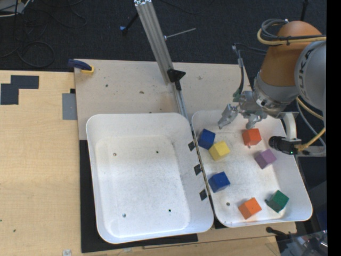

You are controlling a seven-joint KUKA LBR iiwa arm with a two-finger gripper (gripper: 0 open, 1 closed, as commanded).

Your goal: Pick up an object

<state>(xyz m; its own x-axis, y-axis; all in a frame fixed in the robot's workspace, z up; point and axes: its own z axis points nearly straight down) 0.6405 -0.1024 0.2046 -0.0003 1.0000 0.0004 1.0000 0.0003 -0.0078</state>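
The right bin (241, 170) holds several cubes: a blue cube (206, 138) and a yellow cube (219, 150) near its left wall, a red cube (251, 137), a purple cube (265, 158), a second blue cube (219, 181), an orange cube (249, 207) and a green cube (277, 201). My gripper (239, 118) hovers over the far end of this bin, open, with nothing between its fingers. It is just up and left of the red cube and to the right of the first blue cube.
The left bin (144, 175) lies beside the right one. A slanted aluminium bar (157, 36) rises behind the bins. A blue and yellow clamp (81, 65) sits at the bench's far left corner. Cables hang by the arm (290, 57) on the right.
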